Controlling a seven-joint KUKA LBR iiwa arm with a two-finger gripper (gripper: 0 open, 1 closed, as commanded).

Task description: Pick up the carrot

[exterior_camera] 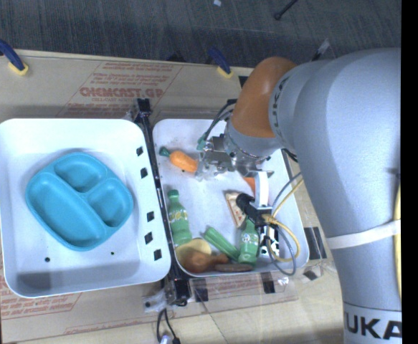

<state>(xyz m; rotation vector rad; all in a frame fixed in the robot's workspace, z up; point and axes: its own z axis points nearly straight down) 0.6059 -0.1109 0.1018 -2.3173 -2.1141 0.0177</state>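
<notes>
The carrot [182, 162] lies loose at the far left of the right bin [194, 131], just left of the gripper [212, 158] (whether its jaws are wide or narrow I cannot tell), probably lined up for a grasp.

carrot [182, 162] in right bin [167, 136] | divided plate [79, 198] in left bin [8, 213]

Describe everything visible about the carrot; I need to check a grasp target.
The carrot is a small orange toy, plastic-looking, with a green leafy tip at its left end. It lies on its side, slanting down to the right, in the upper part of the right bin, near the left wall. The gripper sits just to its right; whether they touch is unclear.
</notes>
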